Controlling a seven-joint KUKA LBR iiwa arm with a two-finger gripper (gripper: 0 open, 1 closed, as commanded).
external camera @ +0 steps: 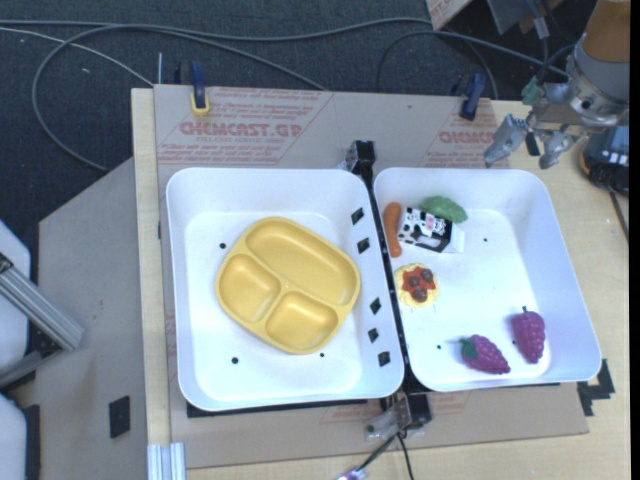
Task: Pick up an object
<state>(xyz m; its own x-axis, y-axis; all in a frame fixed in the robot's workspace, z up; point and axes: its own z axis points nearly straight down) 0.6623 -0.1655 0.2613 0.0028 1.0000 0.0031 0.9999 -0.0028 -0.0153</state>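
The end effector (528,144) hangs above the far right corner of the right bin (560,230), just outside its rim and over the bare worktop (300,118). Its two fingers (500,143) are spread apart, and nothing sits between them — it is released and carries no object.

All the small objects lie inside the right bin, and I take this bin as the landmark. Near its far left corner there is an orange carrot-like piece (393,229), lying along the left wall. Just beside it, toward the bin's middle, sits a black-and-white toy (424,232), and a green leafy piece (443,209) touches it on the far side. Nearer to the camera, still close to the left wall, lies a small yellow round piece with red spots (418,286). In the near part of the bin there are two purple grape bunches: one (484,354) close to the near rim, the other (529,334) toward the near right corner. They are near each other but apart.

To the left of the right bin, touching it along the shared edge, is the left bin (190,268). It holds a yellow divided plate (288,284) with three compartments, lying flat near its middle.

The end effector is well apart from every object in the right bin.
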